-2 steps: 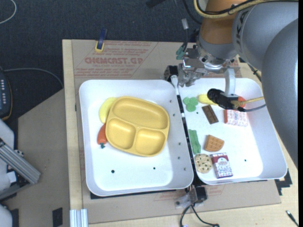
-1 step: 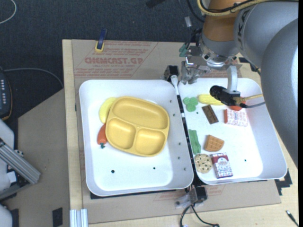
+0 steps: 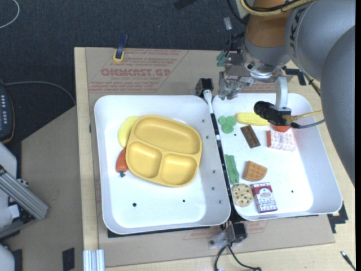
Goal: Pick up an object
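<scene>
Near edge: cookie [image 3: 242, 195] and red packet [image 3: 264, 197] lie side by side in the right bin [image 3: 316, 179].
Middle: waffle [image 3: 254, 170], brown bar [image 3: 250, 136] and corn cob [image 3: 252, 118] lie loose, none held.
Left bin [image 3: 107, 168]: yellow divided tray [image 3: 163, 150].
Far: gripper [image 3: 232, 88] hovers over the bin's back rim; finger spread cannot be told.
Risk: descent here likely strikes the rim, closing on nothing.

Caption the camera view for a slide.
Pincer hovers over the right bin's toy food; yellow divided tray fills the left bin.
</scene>
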### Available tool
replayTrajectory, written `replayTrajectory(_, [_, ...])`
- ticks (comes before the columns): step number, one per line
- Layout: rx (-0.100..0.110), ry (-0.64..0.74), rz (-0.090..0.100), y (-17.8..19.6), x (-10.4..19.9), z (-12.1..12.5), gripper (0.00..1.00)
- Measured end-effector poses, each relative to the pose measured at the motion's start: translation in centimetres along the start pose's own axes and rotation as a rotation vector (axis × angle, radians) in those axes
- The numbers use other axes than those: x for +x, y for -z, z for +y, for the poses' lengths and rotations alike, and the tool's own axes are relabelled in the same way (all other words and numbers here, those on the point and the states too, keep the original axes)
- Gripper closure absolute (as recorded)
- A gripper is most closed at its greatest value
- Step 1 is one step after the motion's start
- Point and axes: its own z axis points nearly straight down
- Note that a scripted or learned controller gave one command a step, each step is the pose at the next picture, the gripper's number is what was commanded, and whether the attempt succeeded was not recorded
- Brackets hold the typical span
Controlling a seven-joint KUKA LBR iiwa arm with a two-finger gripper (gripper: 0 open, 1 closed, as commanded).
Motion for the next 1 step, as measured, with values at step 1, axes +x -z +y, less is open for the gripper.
replayTrajectory(1, [0.005,0.0,0.0,-0.4,-0.26,-0.15,1.0])
